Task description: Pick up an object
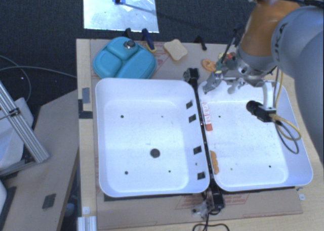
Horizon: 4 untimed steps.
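My gripper (221, 85) hangs over the far left corner of the right bin (253, 144), its two grey fingers spread apart with nothing between them. A small dark round object (155, 152) lies in the left bin (131, 124), far from the gripper. An orange piece (214, 162) rests against the divider at the right bin's near left side. A red and white strip (206, 114) lies along the same divider, just below the gripper.
Behind the bins sit a blue divided dish (124, 59), a toy bread slice (175, 49), a blue-handled tool (148, 38) and a small orange item (208, 64). A black part with a yellow cable (283, 126) hangs over the right bin.
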Motion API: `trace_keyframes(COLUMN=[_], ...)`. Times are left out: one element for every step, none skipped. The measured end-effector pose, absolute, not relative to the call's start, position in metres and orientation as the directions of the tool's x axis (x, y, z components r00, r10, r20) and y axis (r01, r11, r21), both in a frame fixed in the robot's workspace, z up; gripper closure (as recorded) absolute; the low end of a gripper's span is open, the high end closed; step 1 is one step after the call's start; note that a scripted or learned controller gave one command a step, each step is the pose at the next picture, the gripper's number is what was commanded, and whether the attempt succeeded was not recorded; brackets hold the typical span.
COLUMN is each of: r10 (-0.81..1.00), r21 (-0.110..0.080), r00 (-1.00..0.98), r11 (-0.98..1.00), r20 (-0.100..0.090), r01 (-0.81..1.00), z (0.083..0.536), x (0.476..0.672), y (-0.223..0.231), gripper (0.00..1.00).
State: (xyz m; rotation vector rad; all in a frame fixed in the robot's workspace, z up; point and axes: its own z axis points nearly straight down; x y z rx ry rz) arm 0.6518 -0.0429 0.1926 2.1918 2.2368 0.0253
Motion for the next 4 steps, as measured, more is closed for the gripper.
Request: trace_keyframes(r10=[1.000,1.000,1.000,1.000], r21=[0.006,0.007,-0.003,0.002], r00=[-0.009,-0.008,0.004,-0.002], r11=[0.009,0.008,-0.004,0.002], r20=[0.002,0.000,-0.001,0.000], r01=[1.000,1.000,1.000,1.000], z=[0.185,0.196,0.184,0.185], x=[0.670,0.670,0.620,0.623], y=[0.009,0.005,-0.043,-0.040], gripper=[0.00,1.00,1.00,0.00])
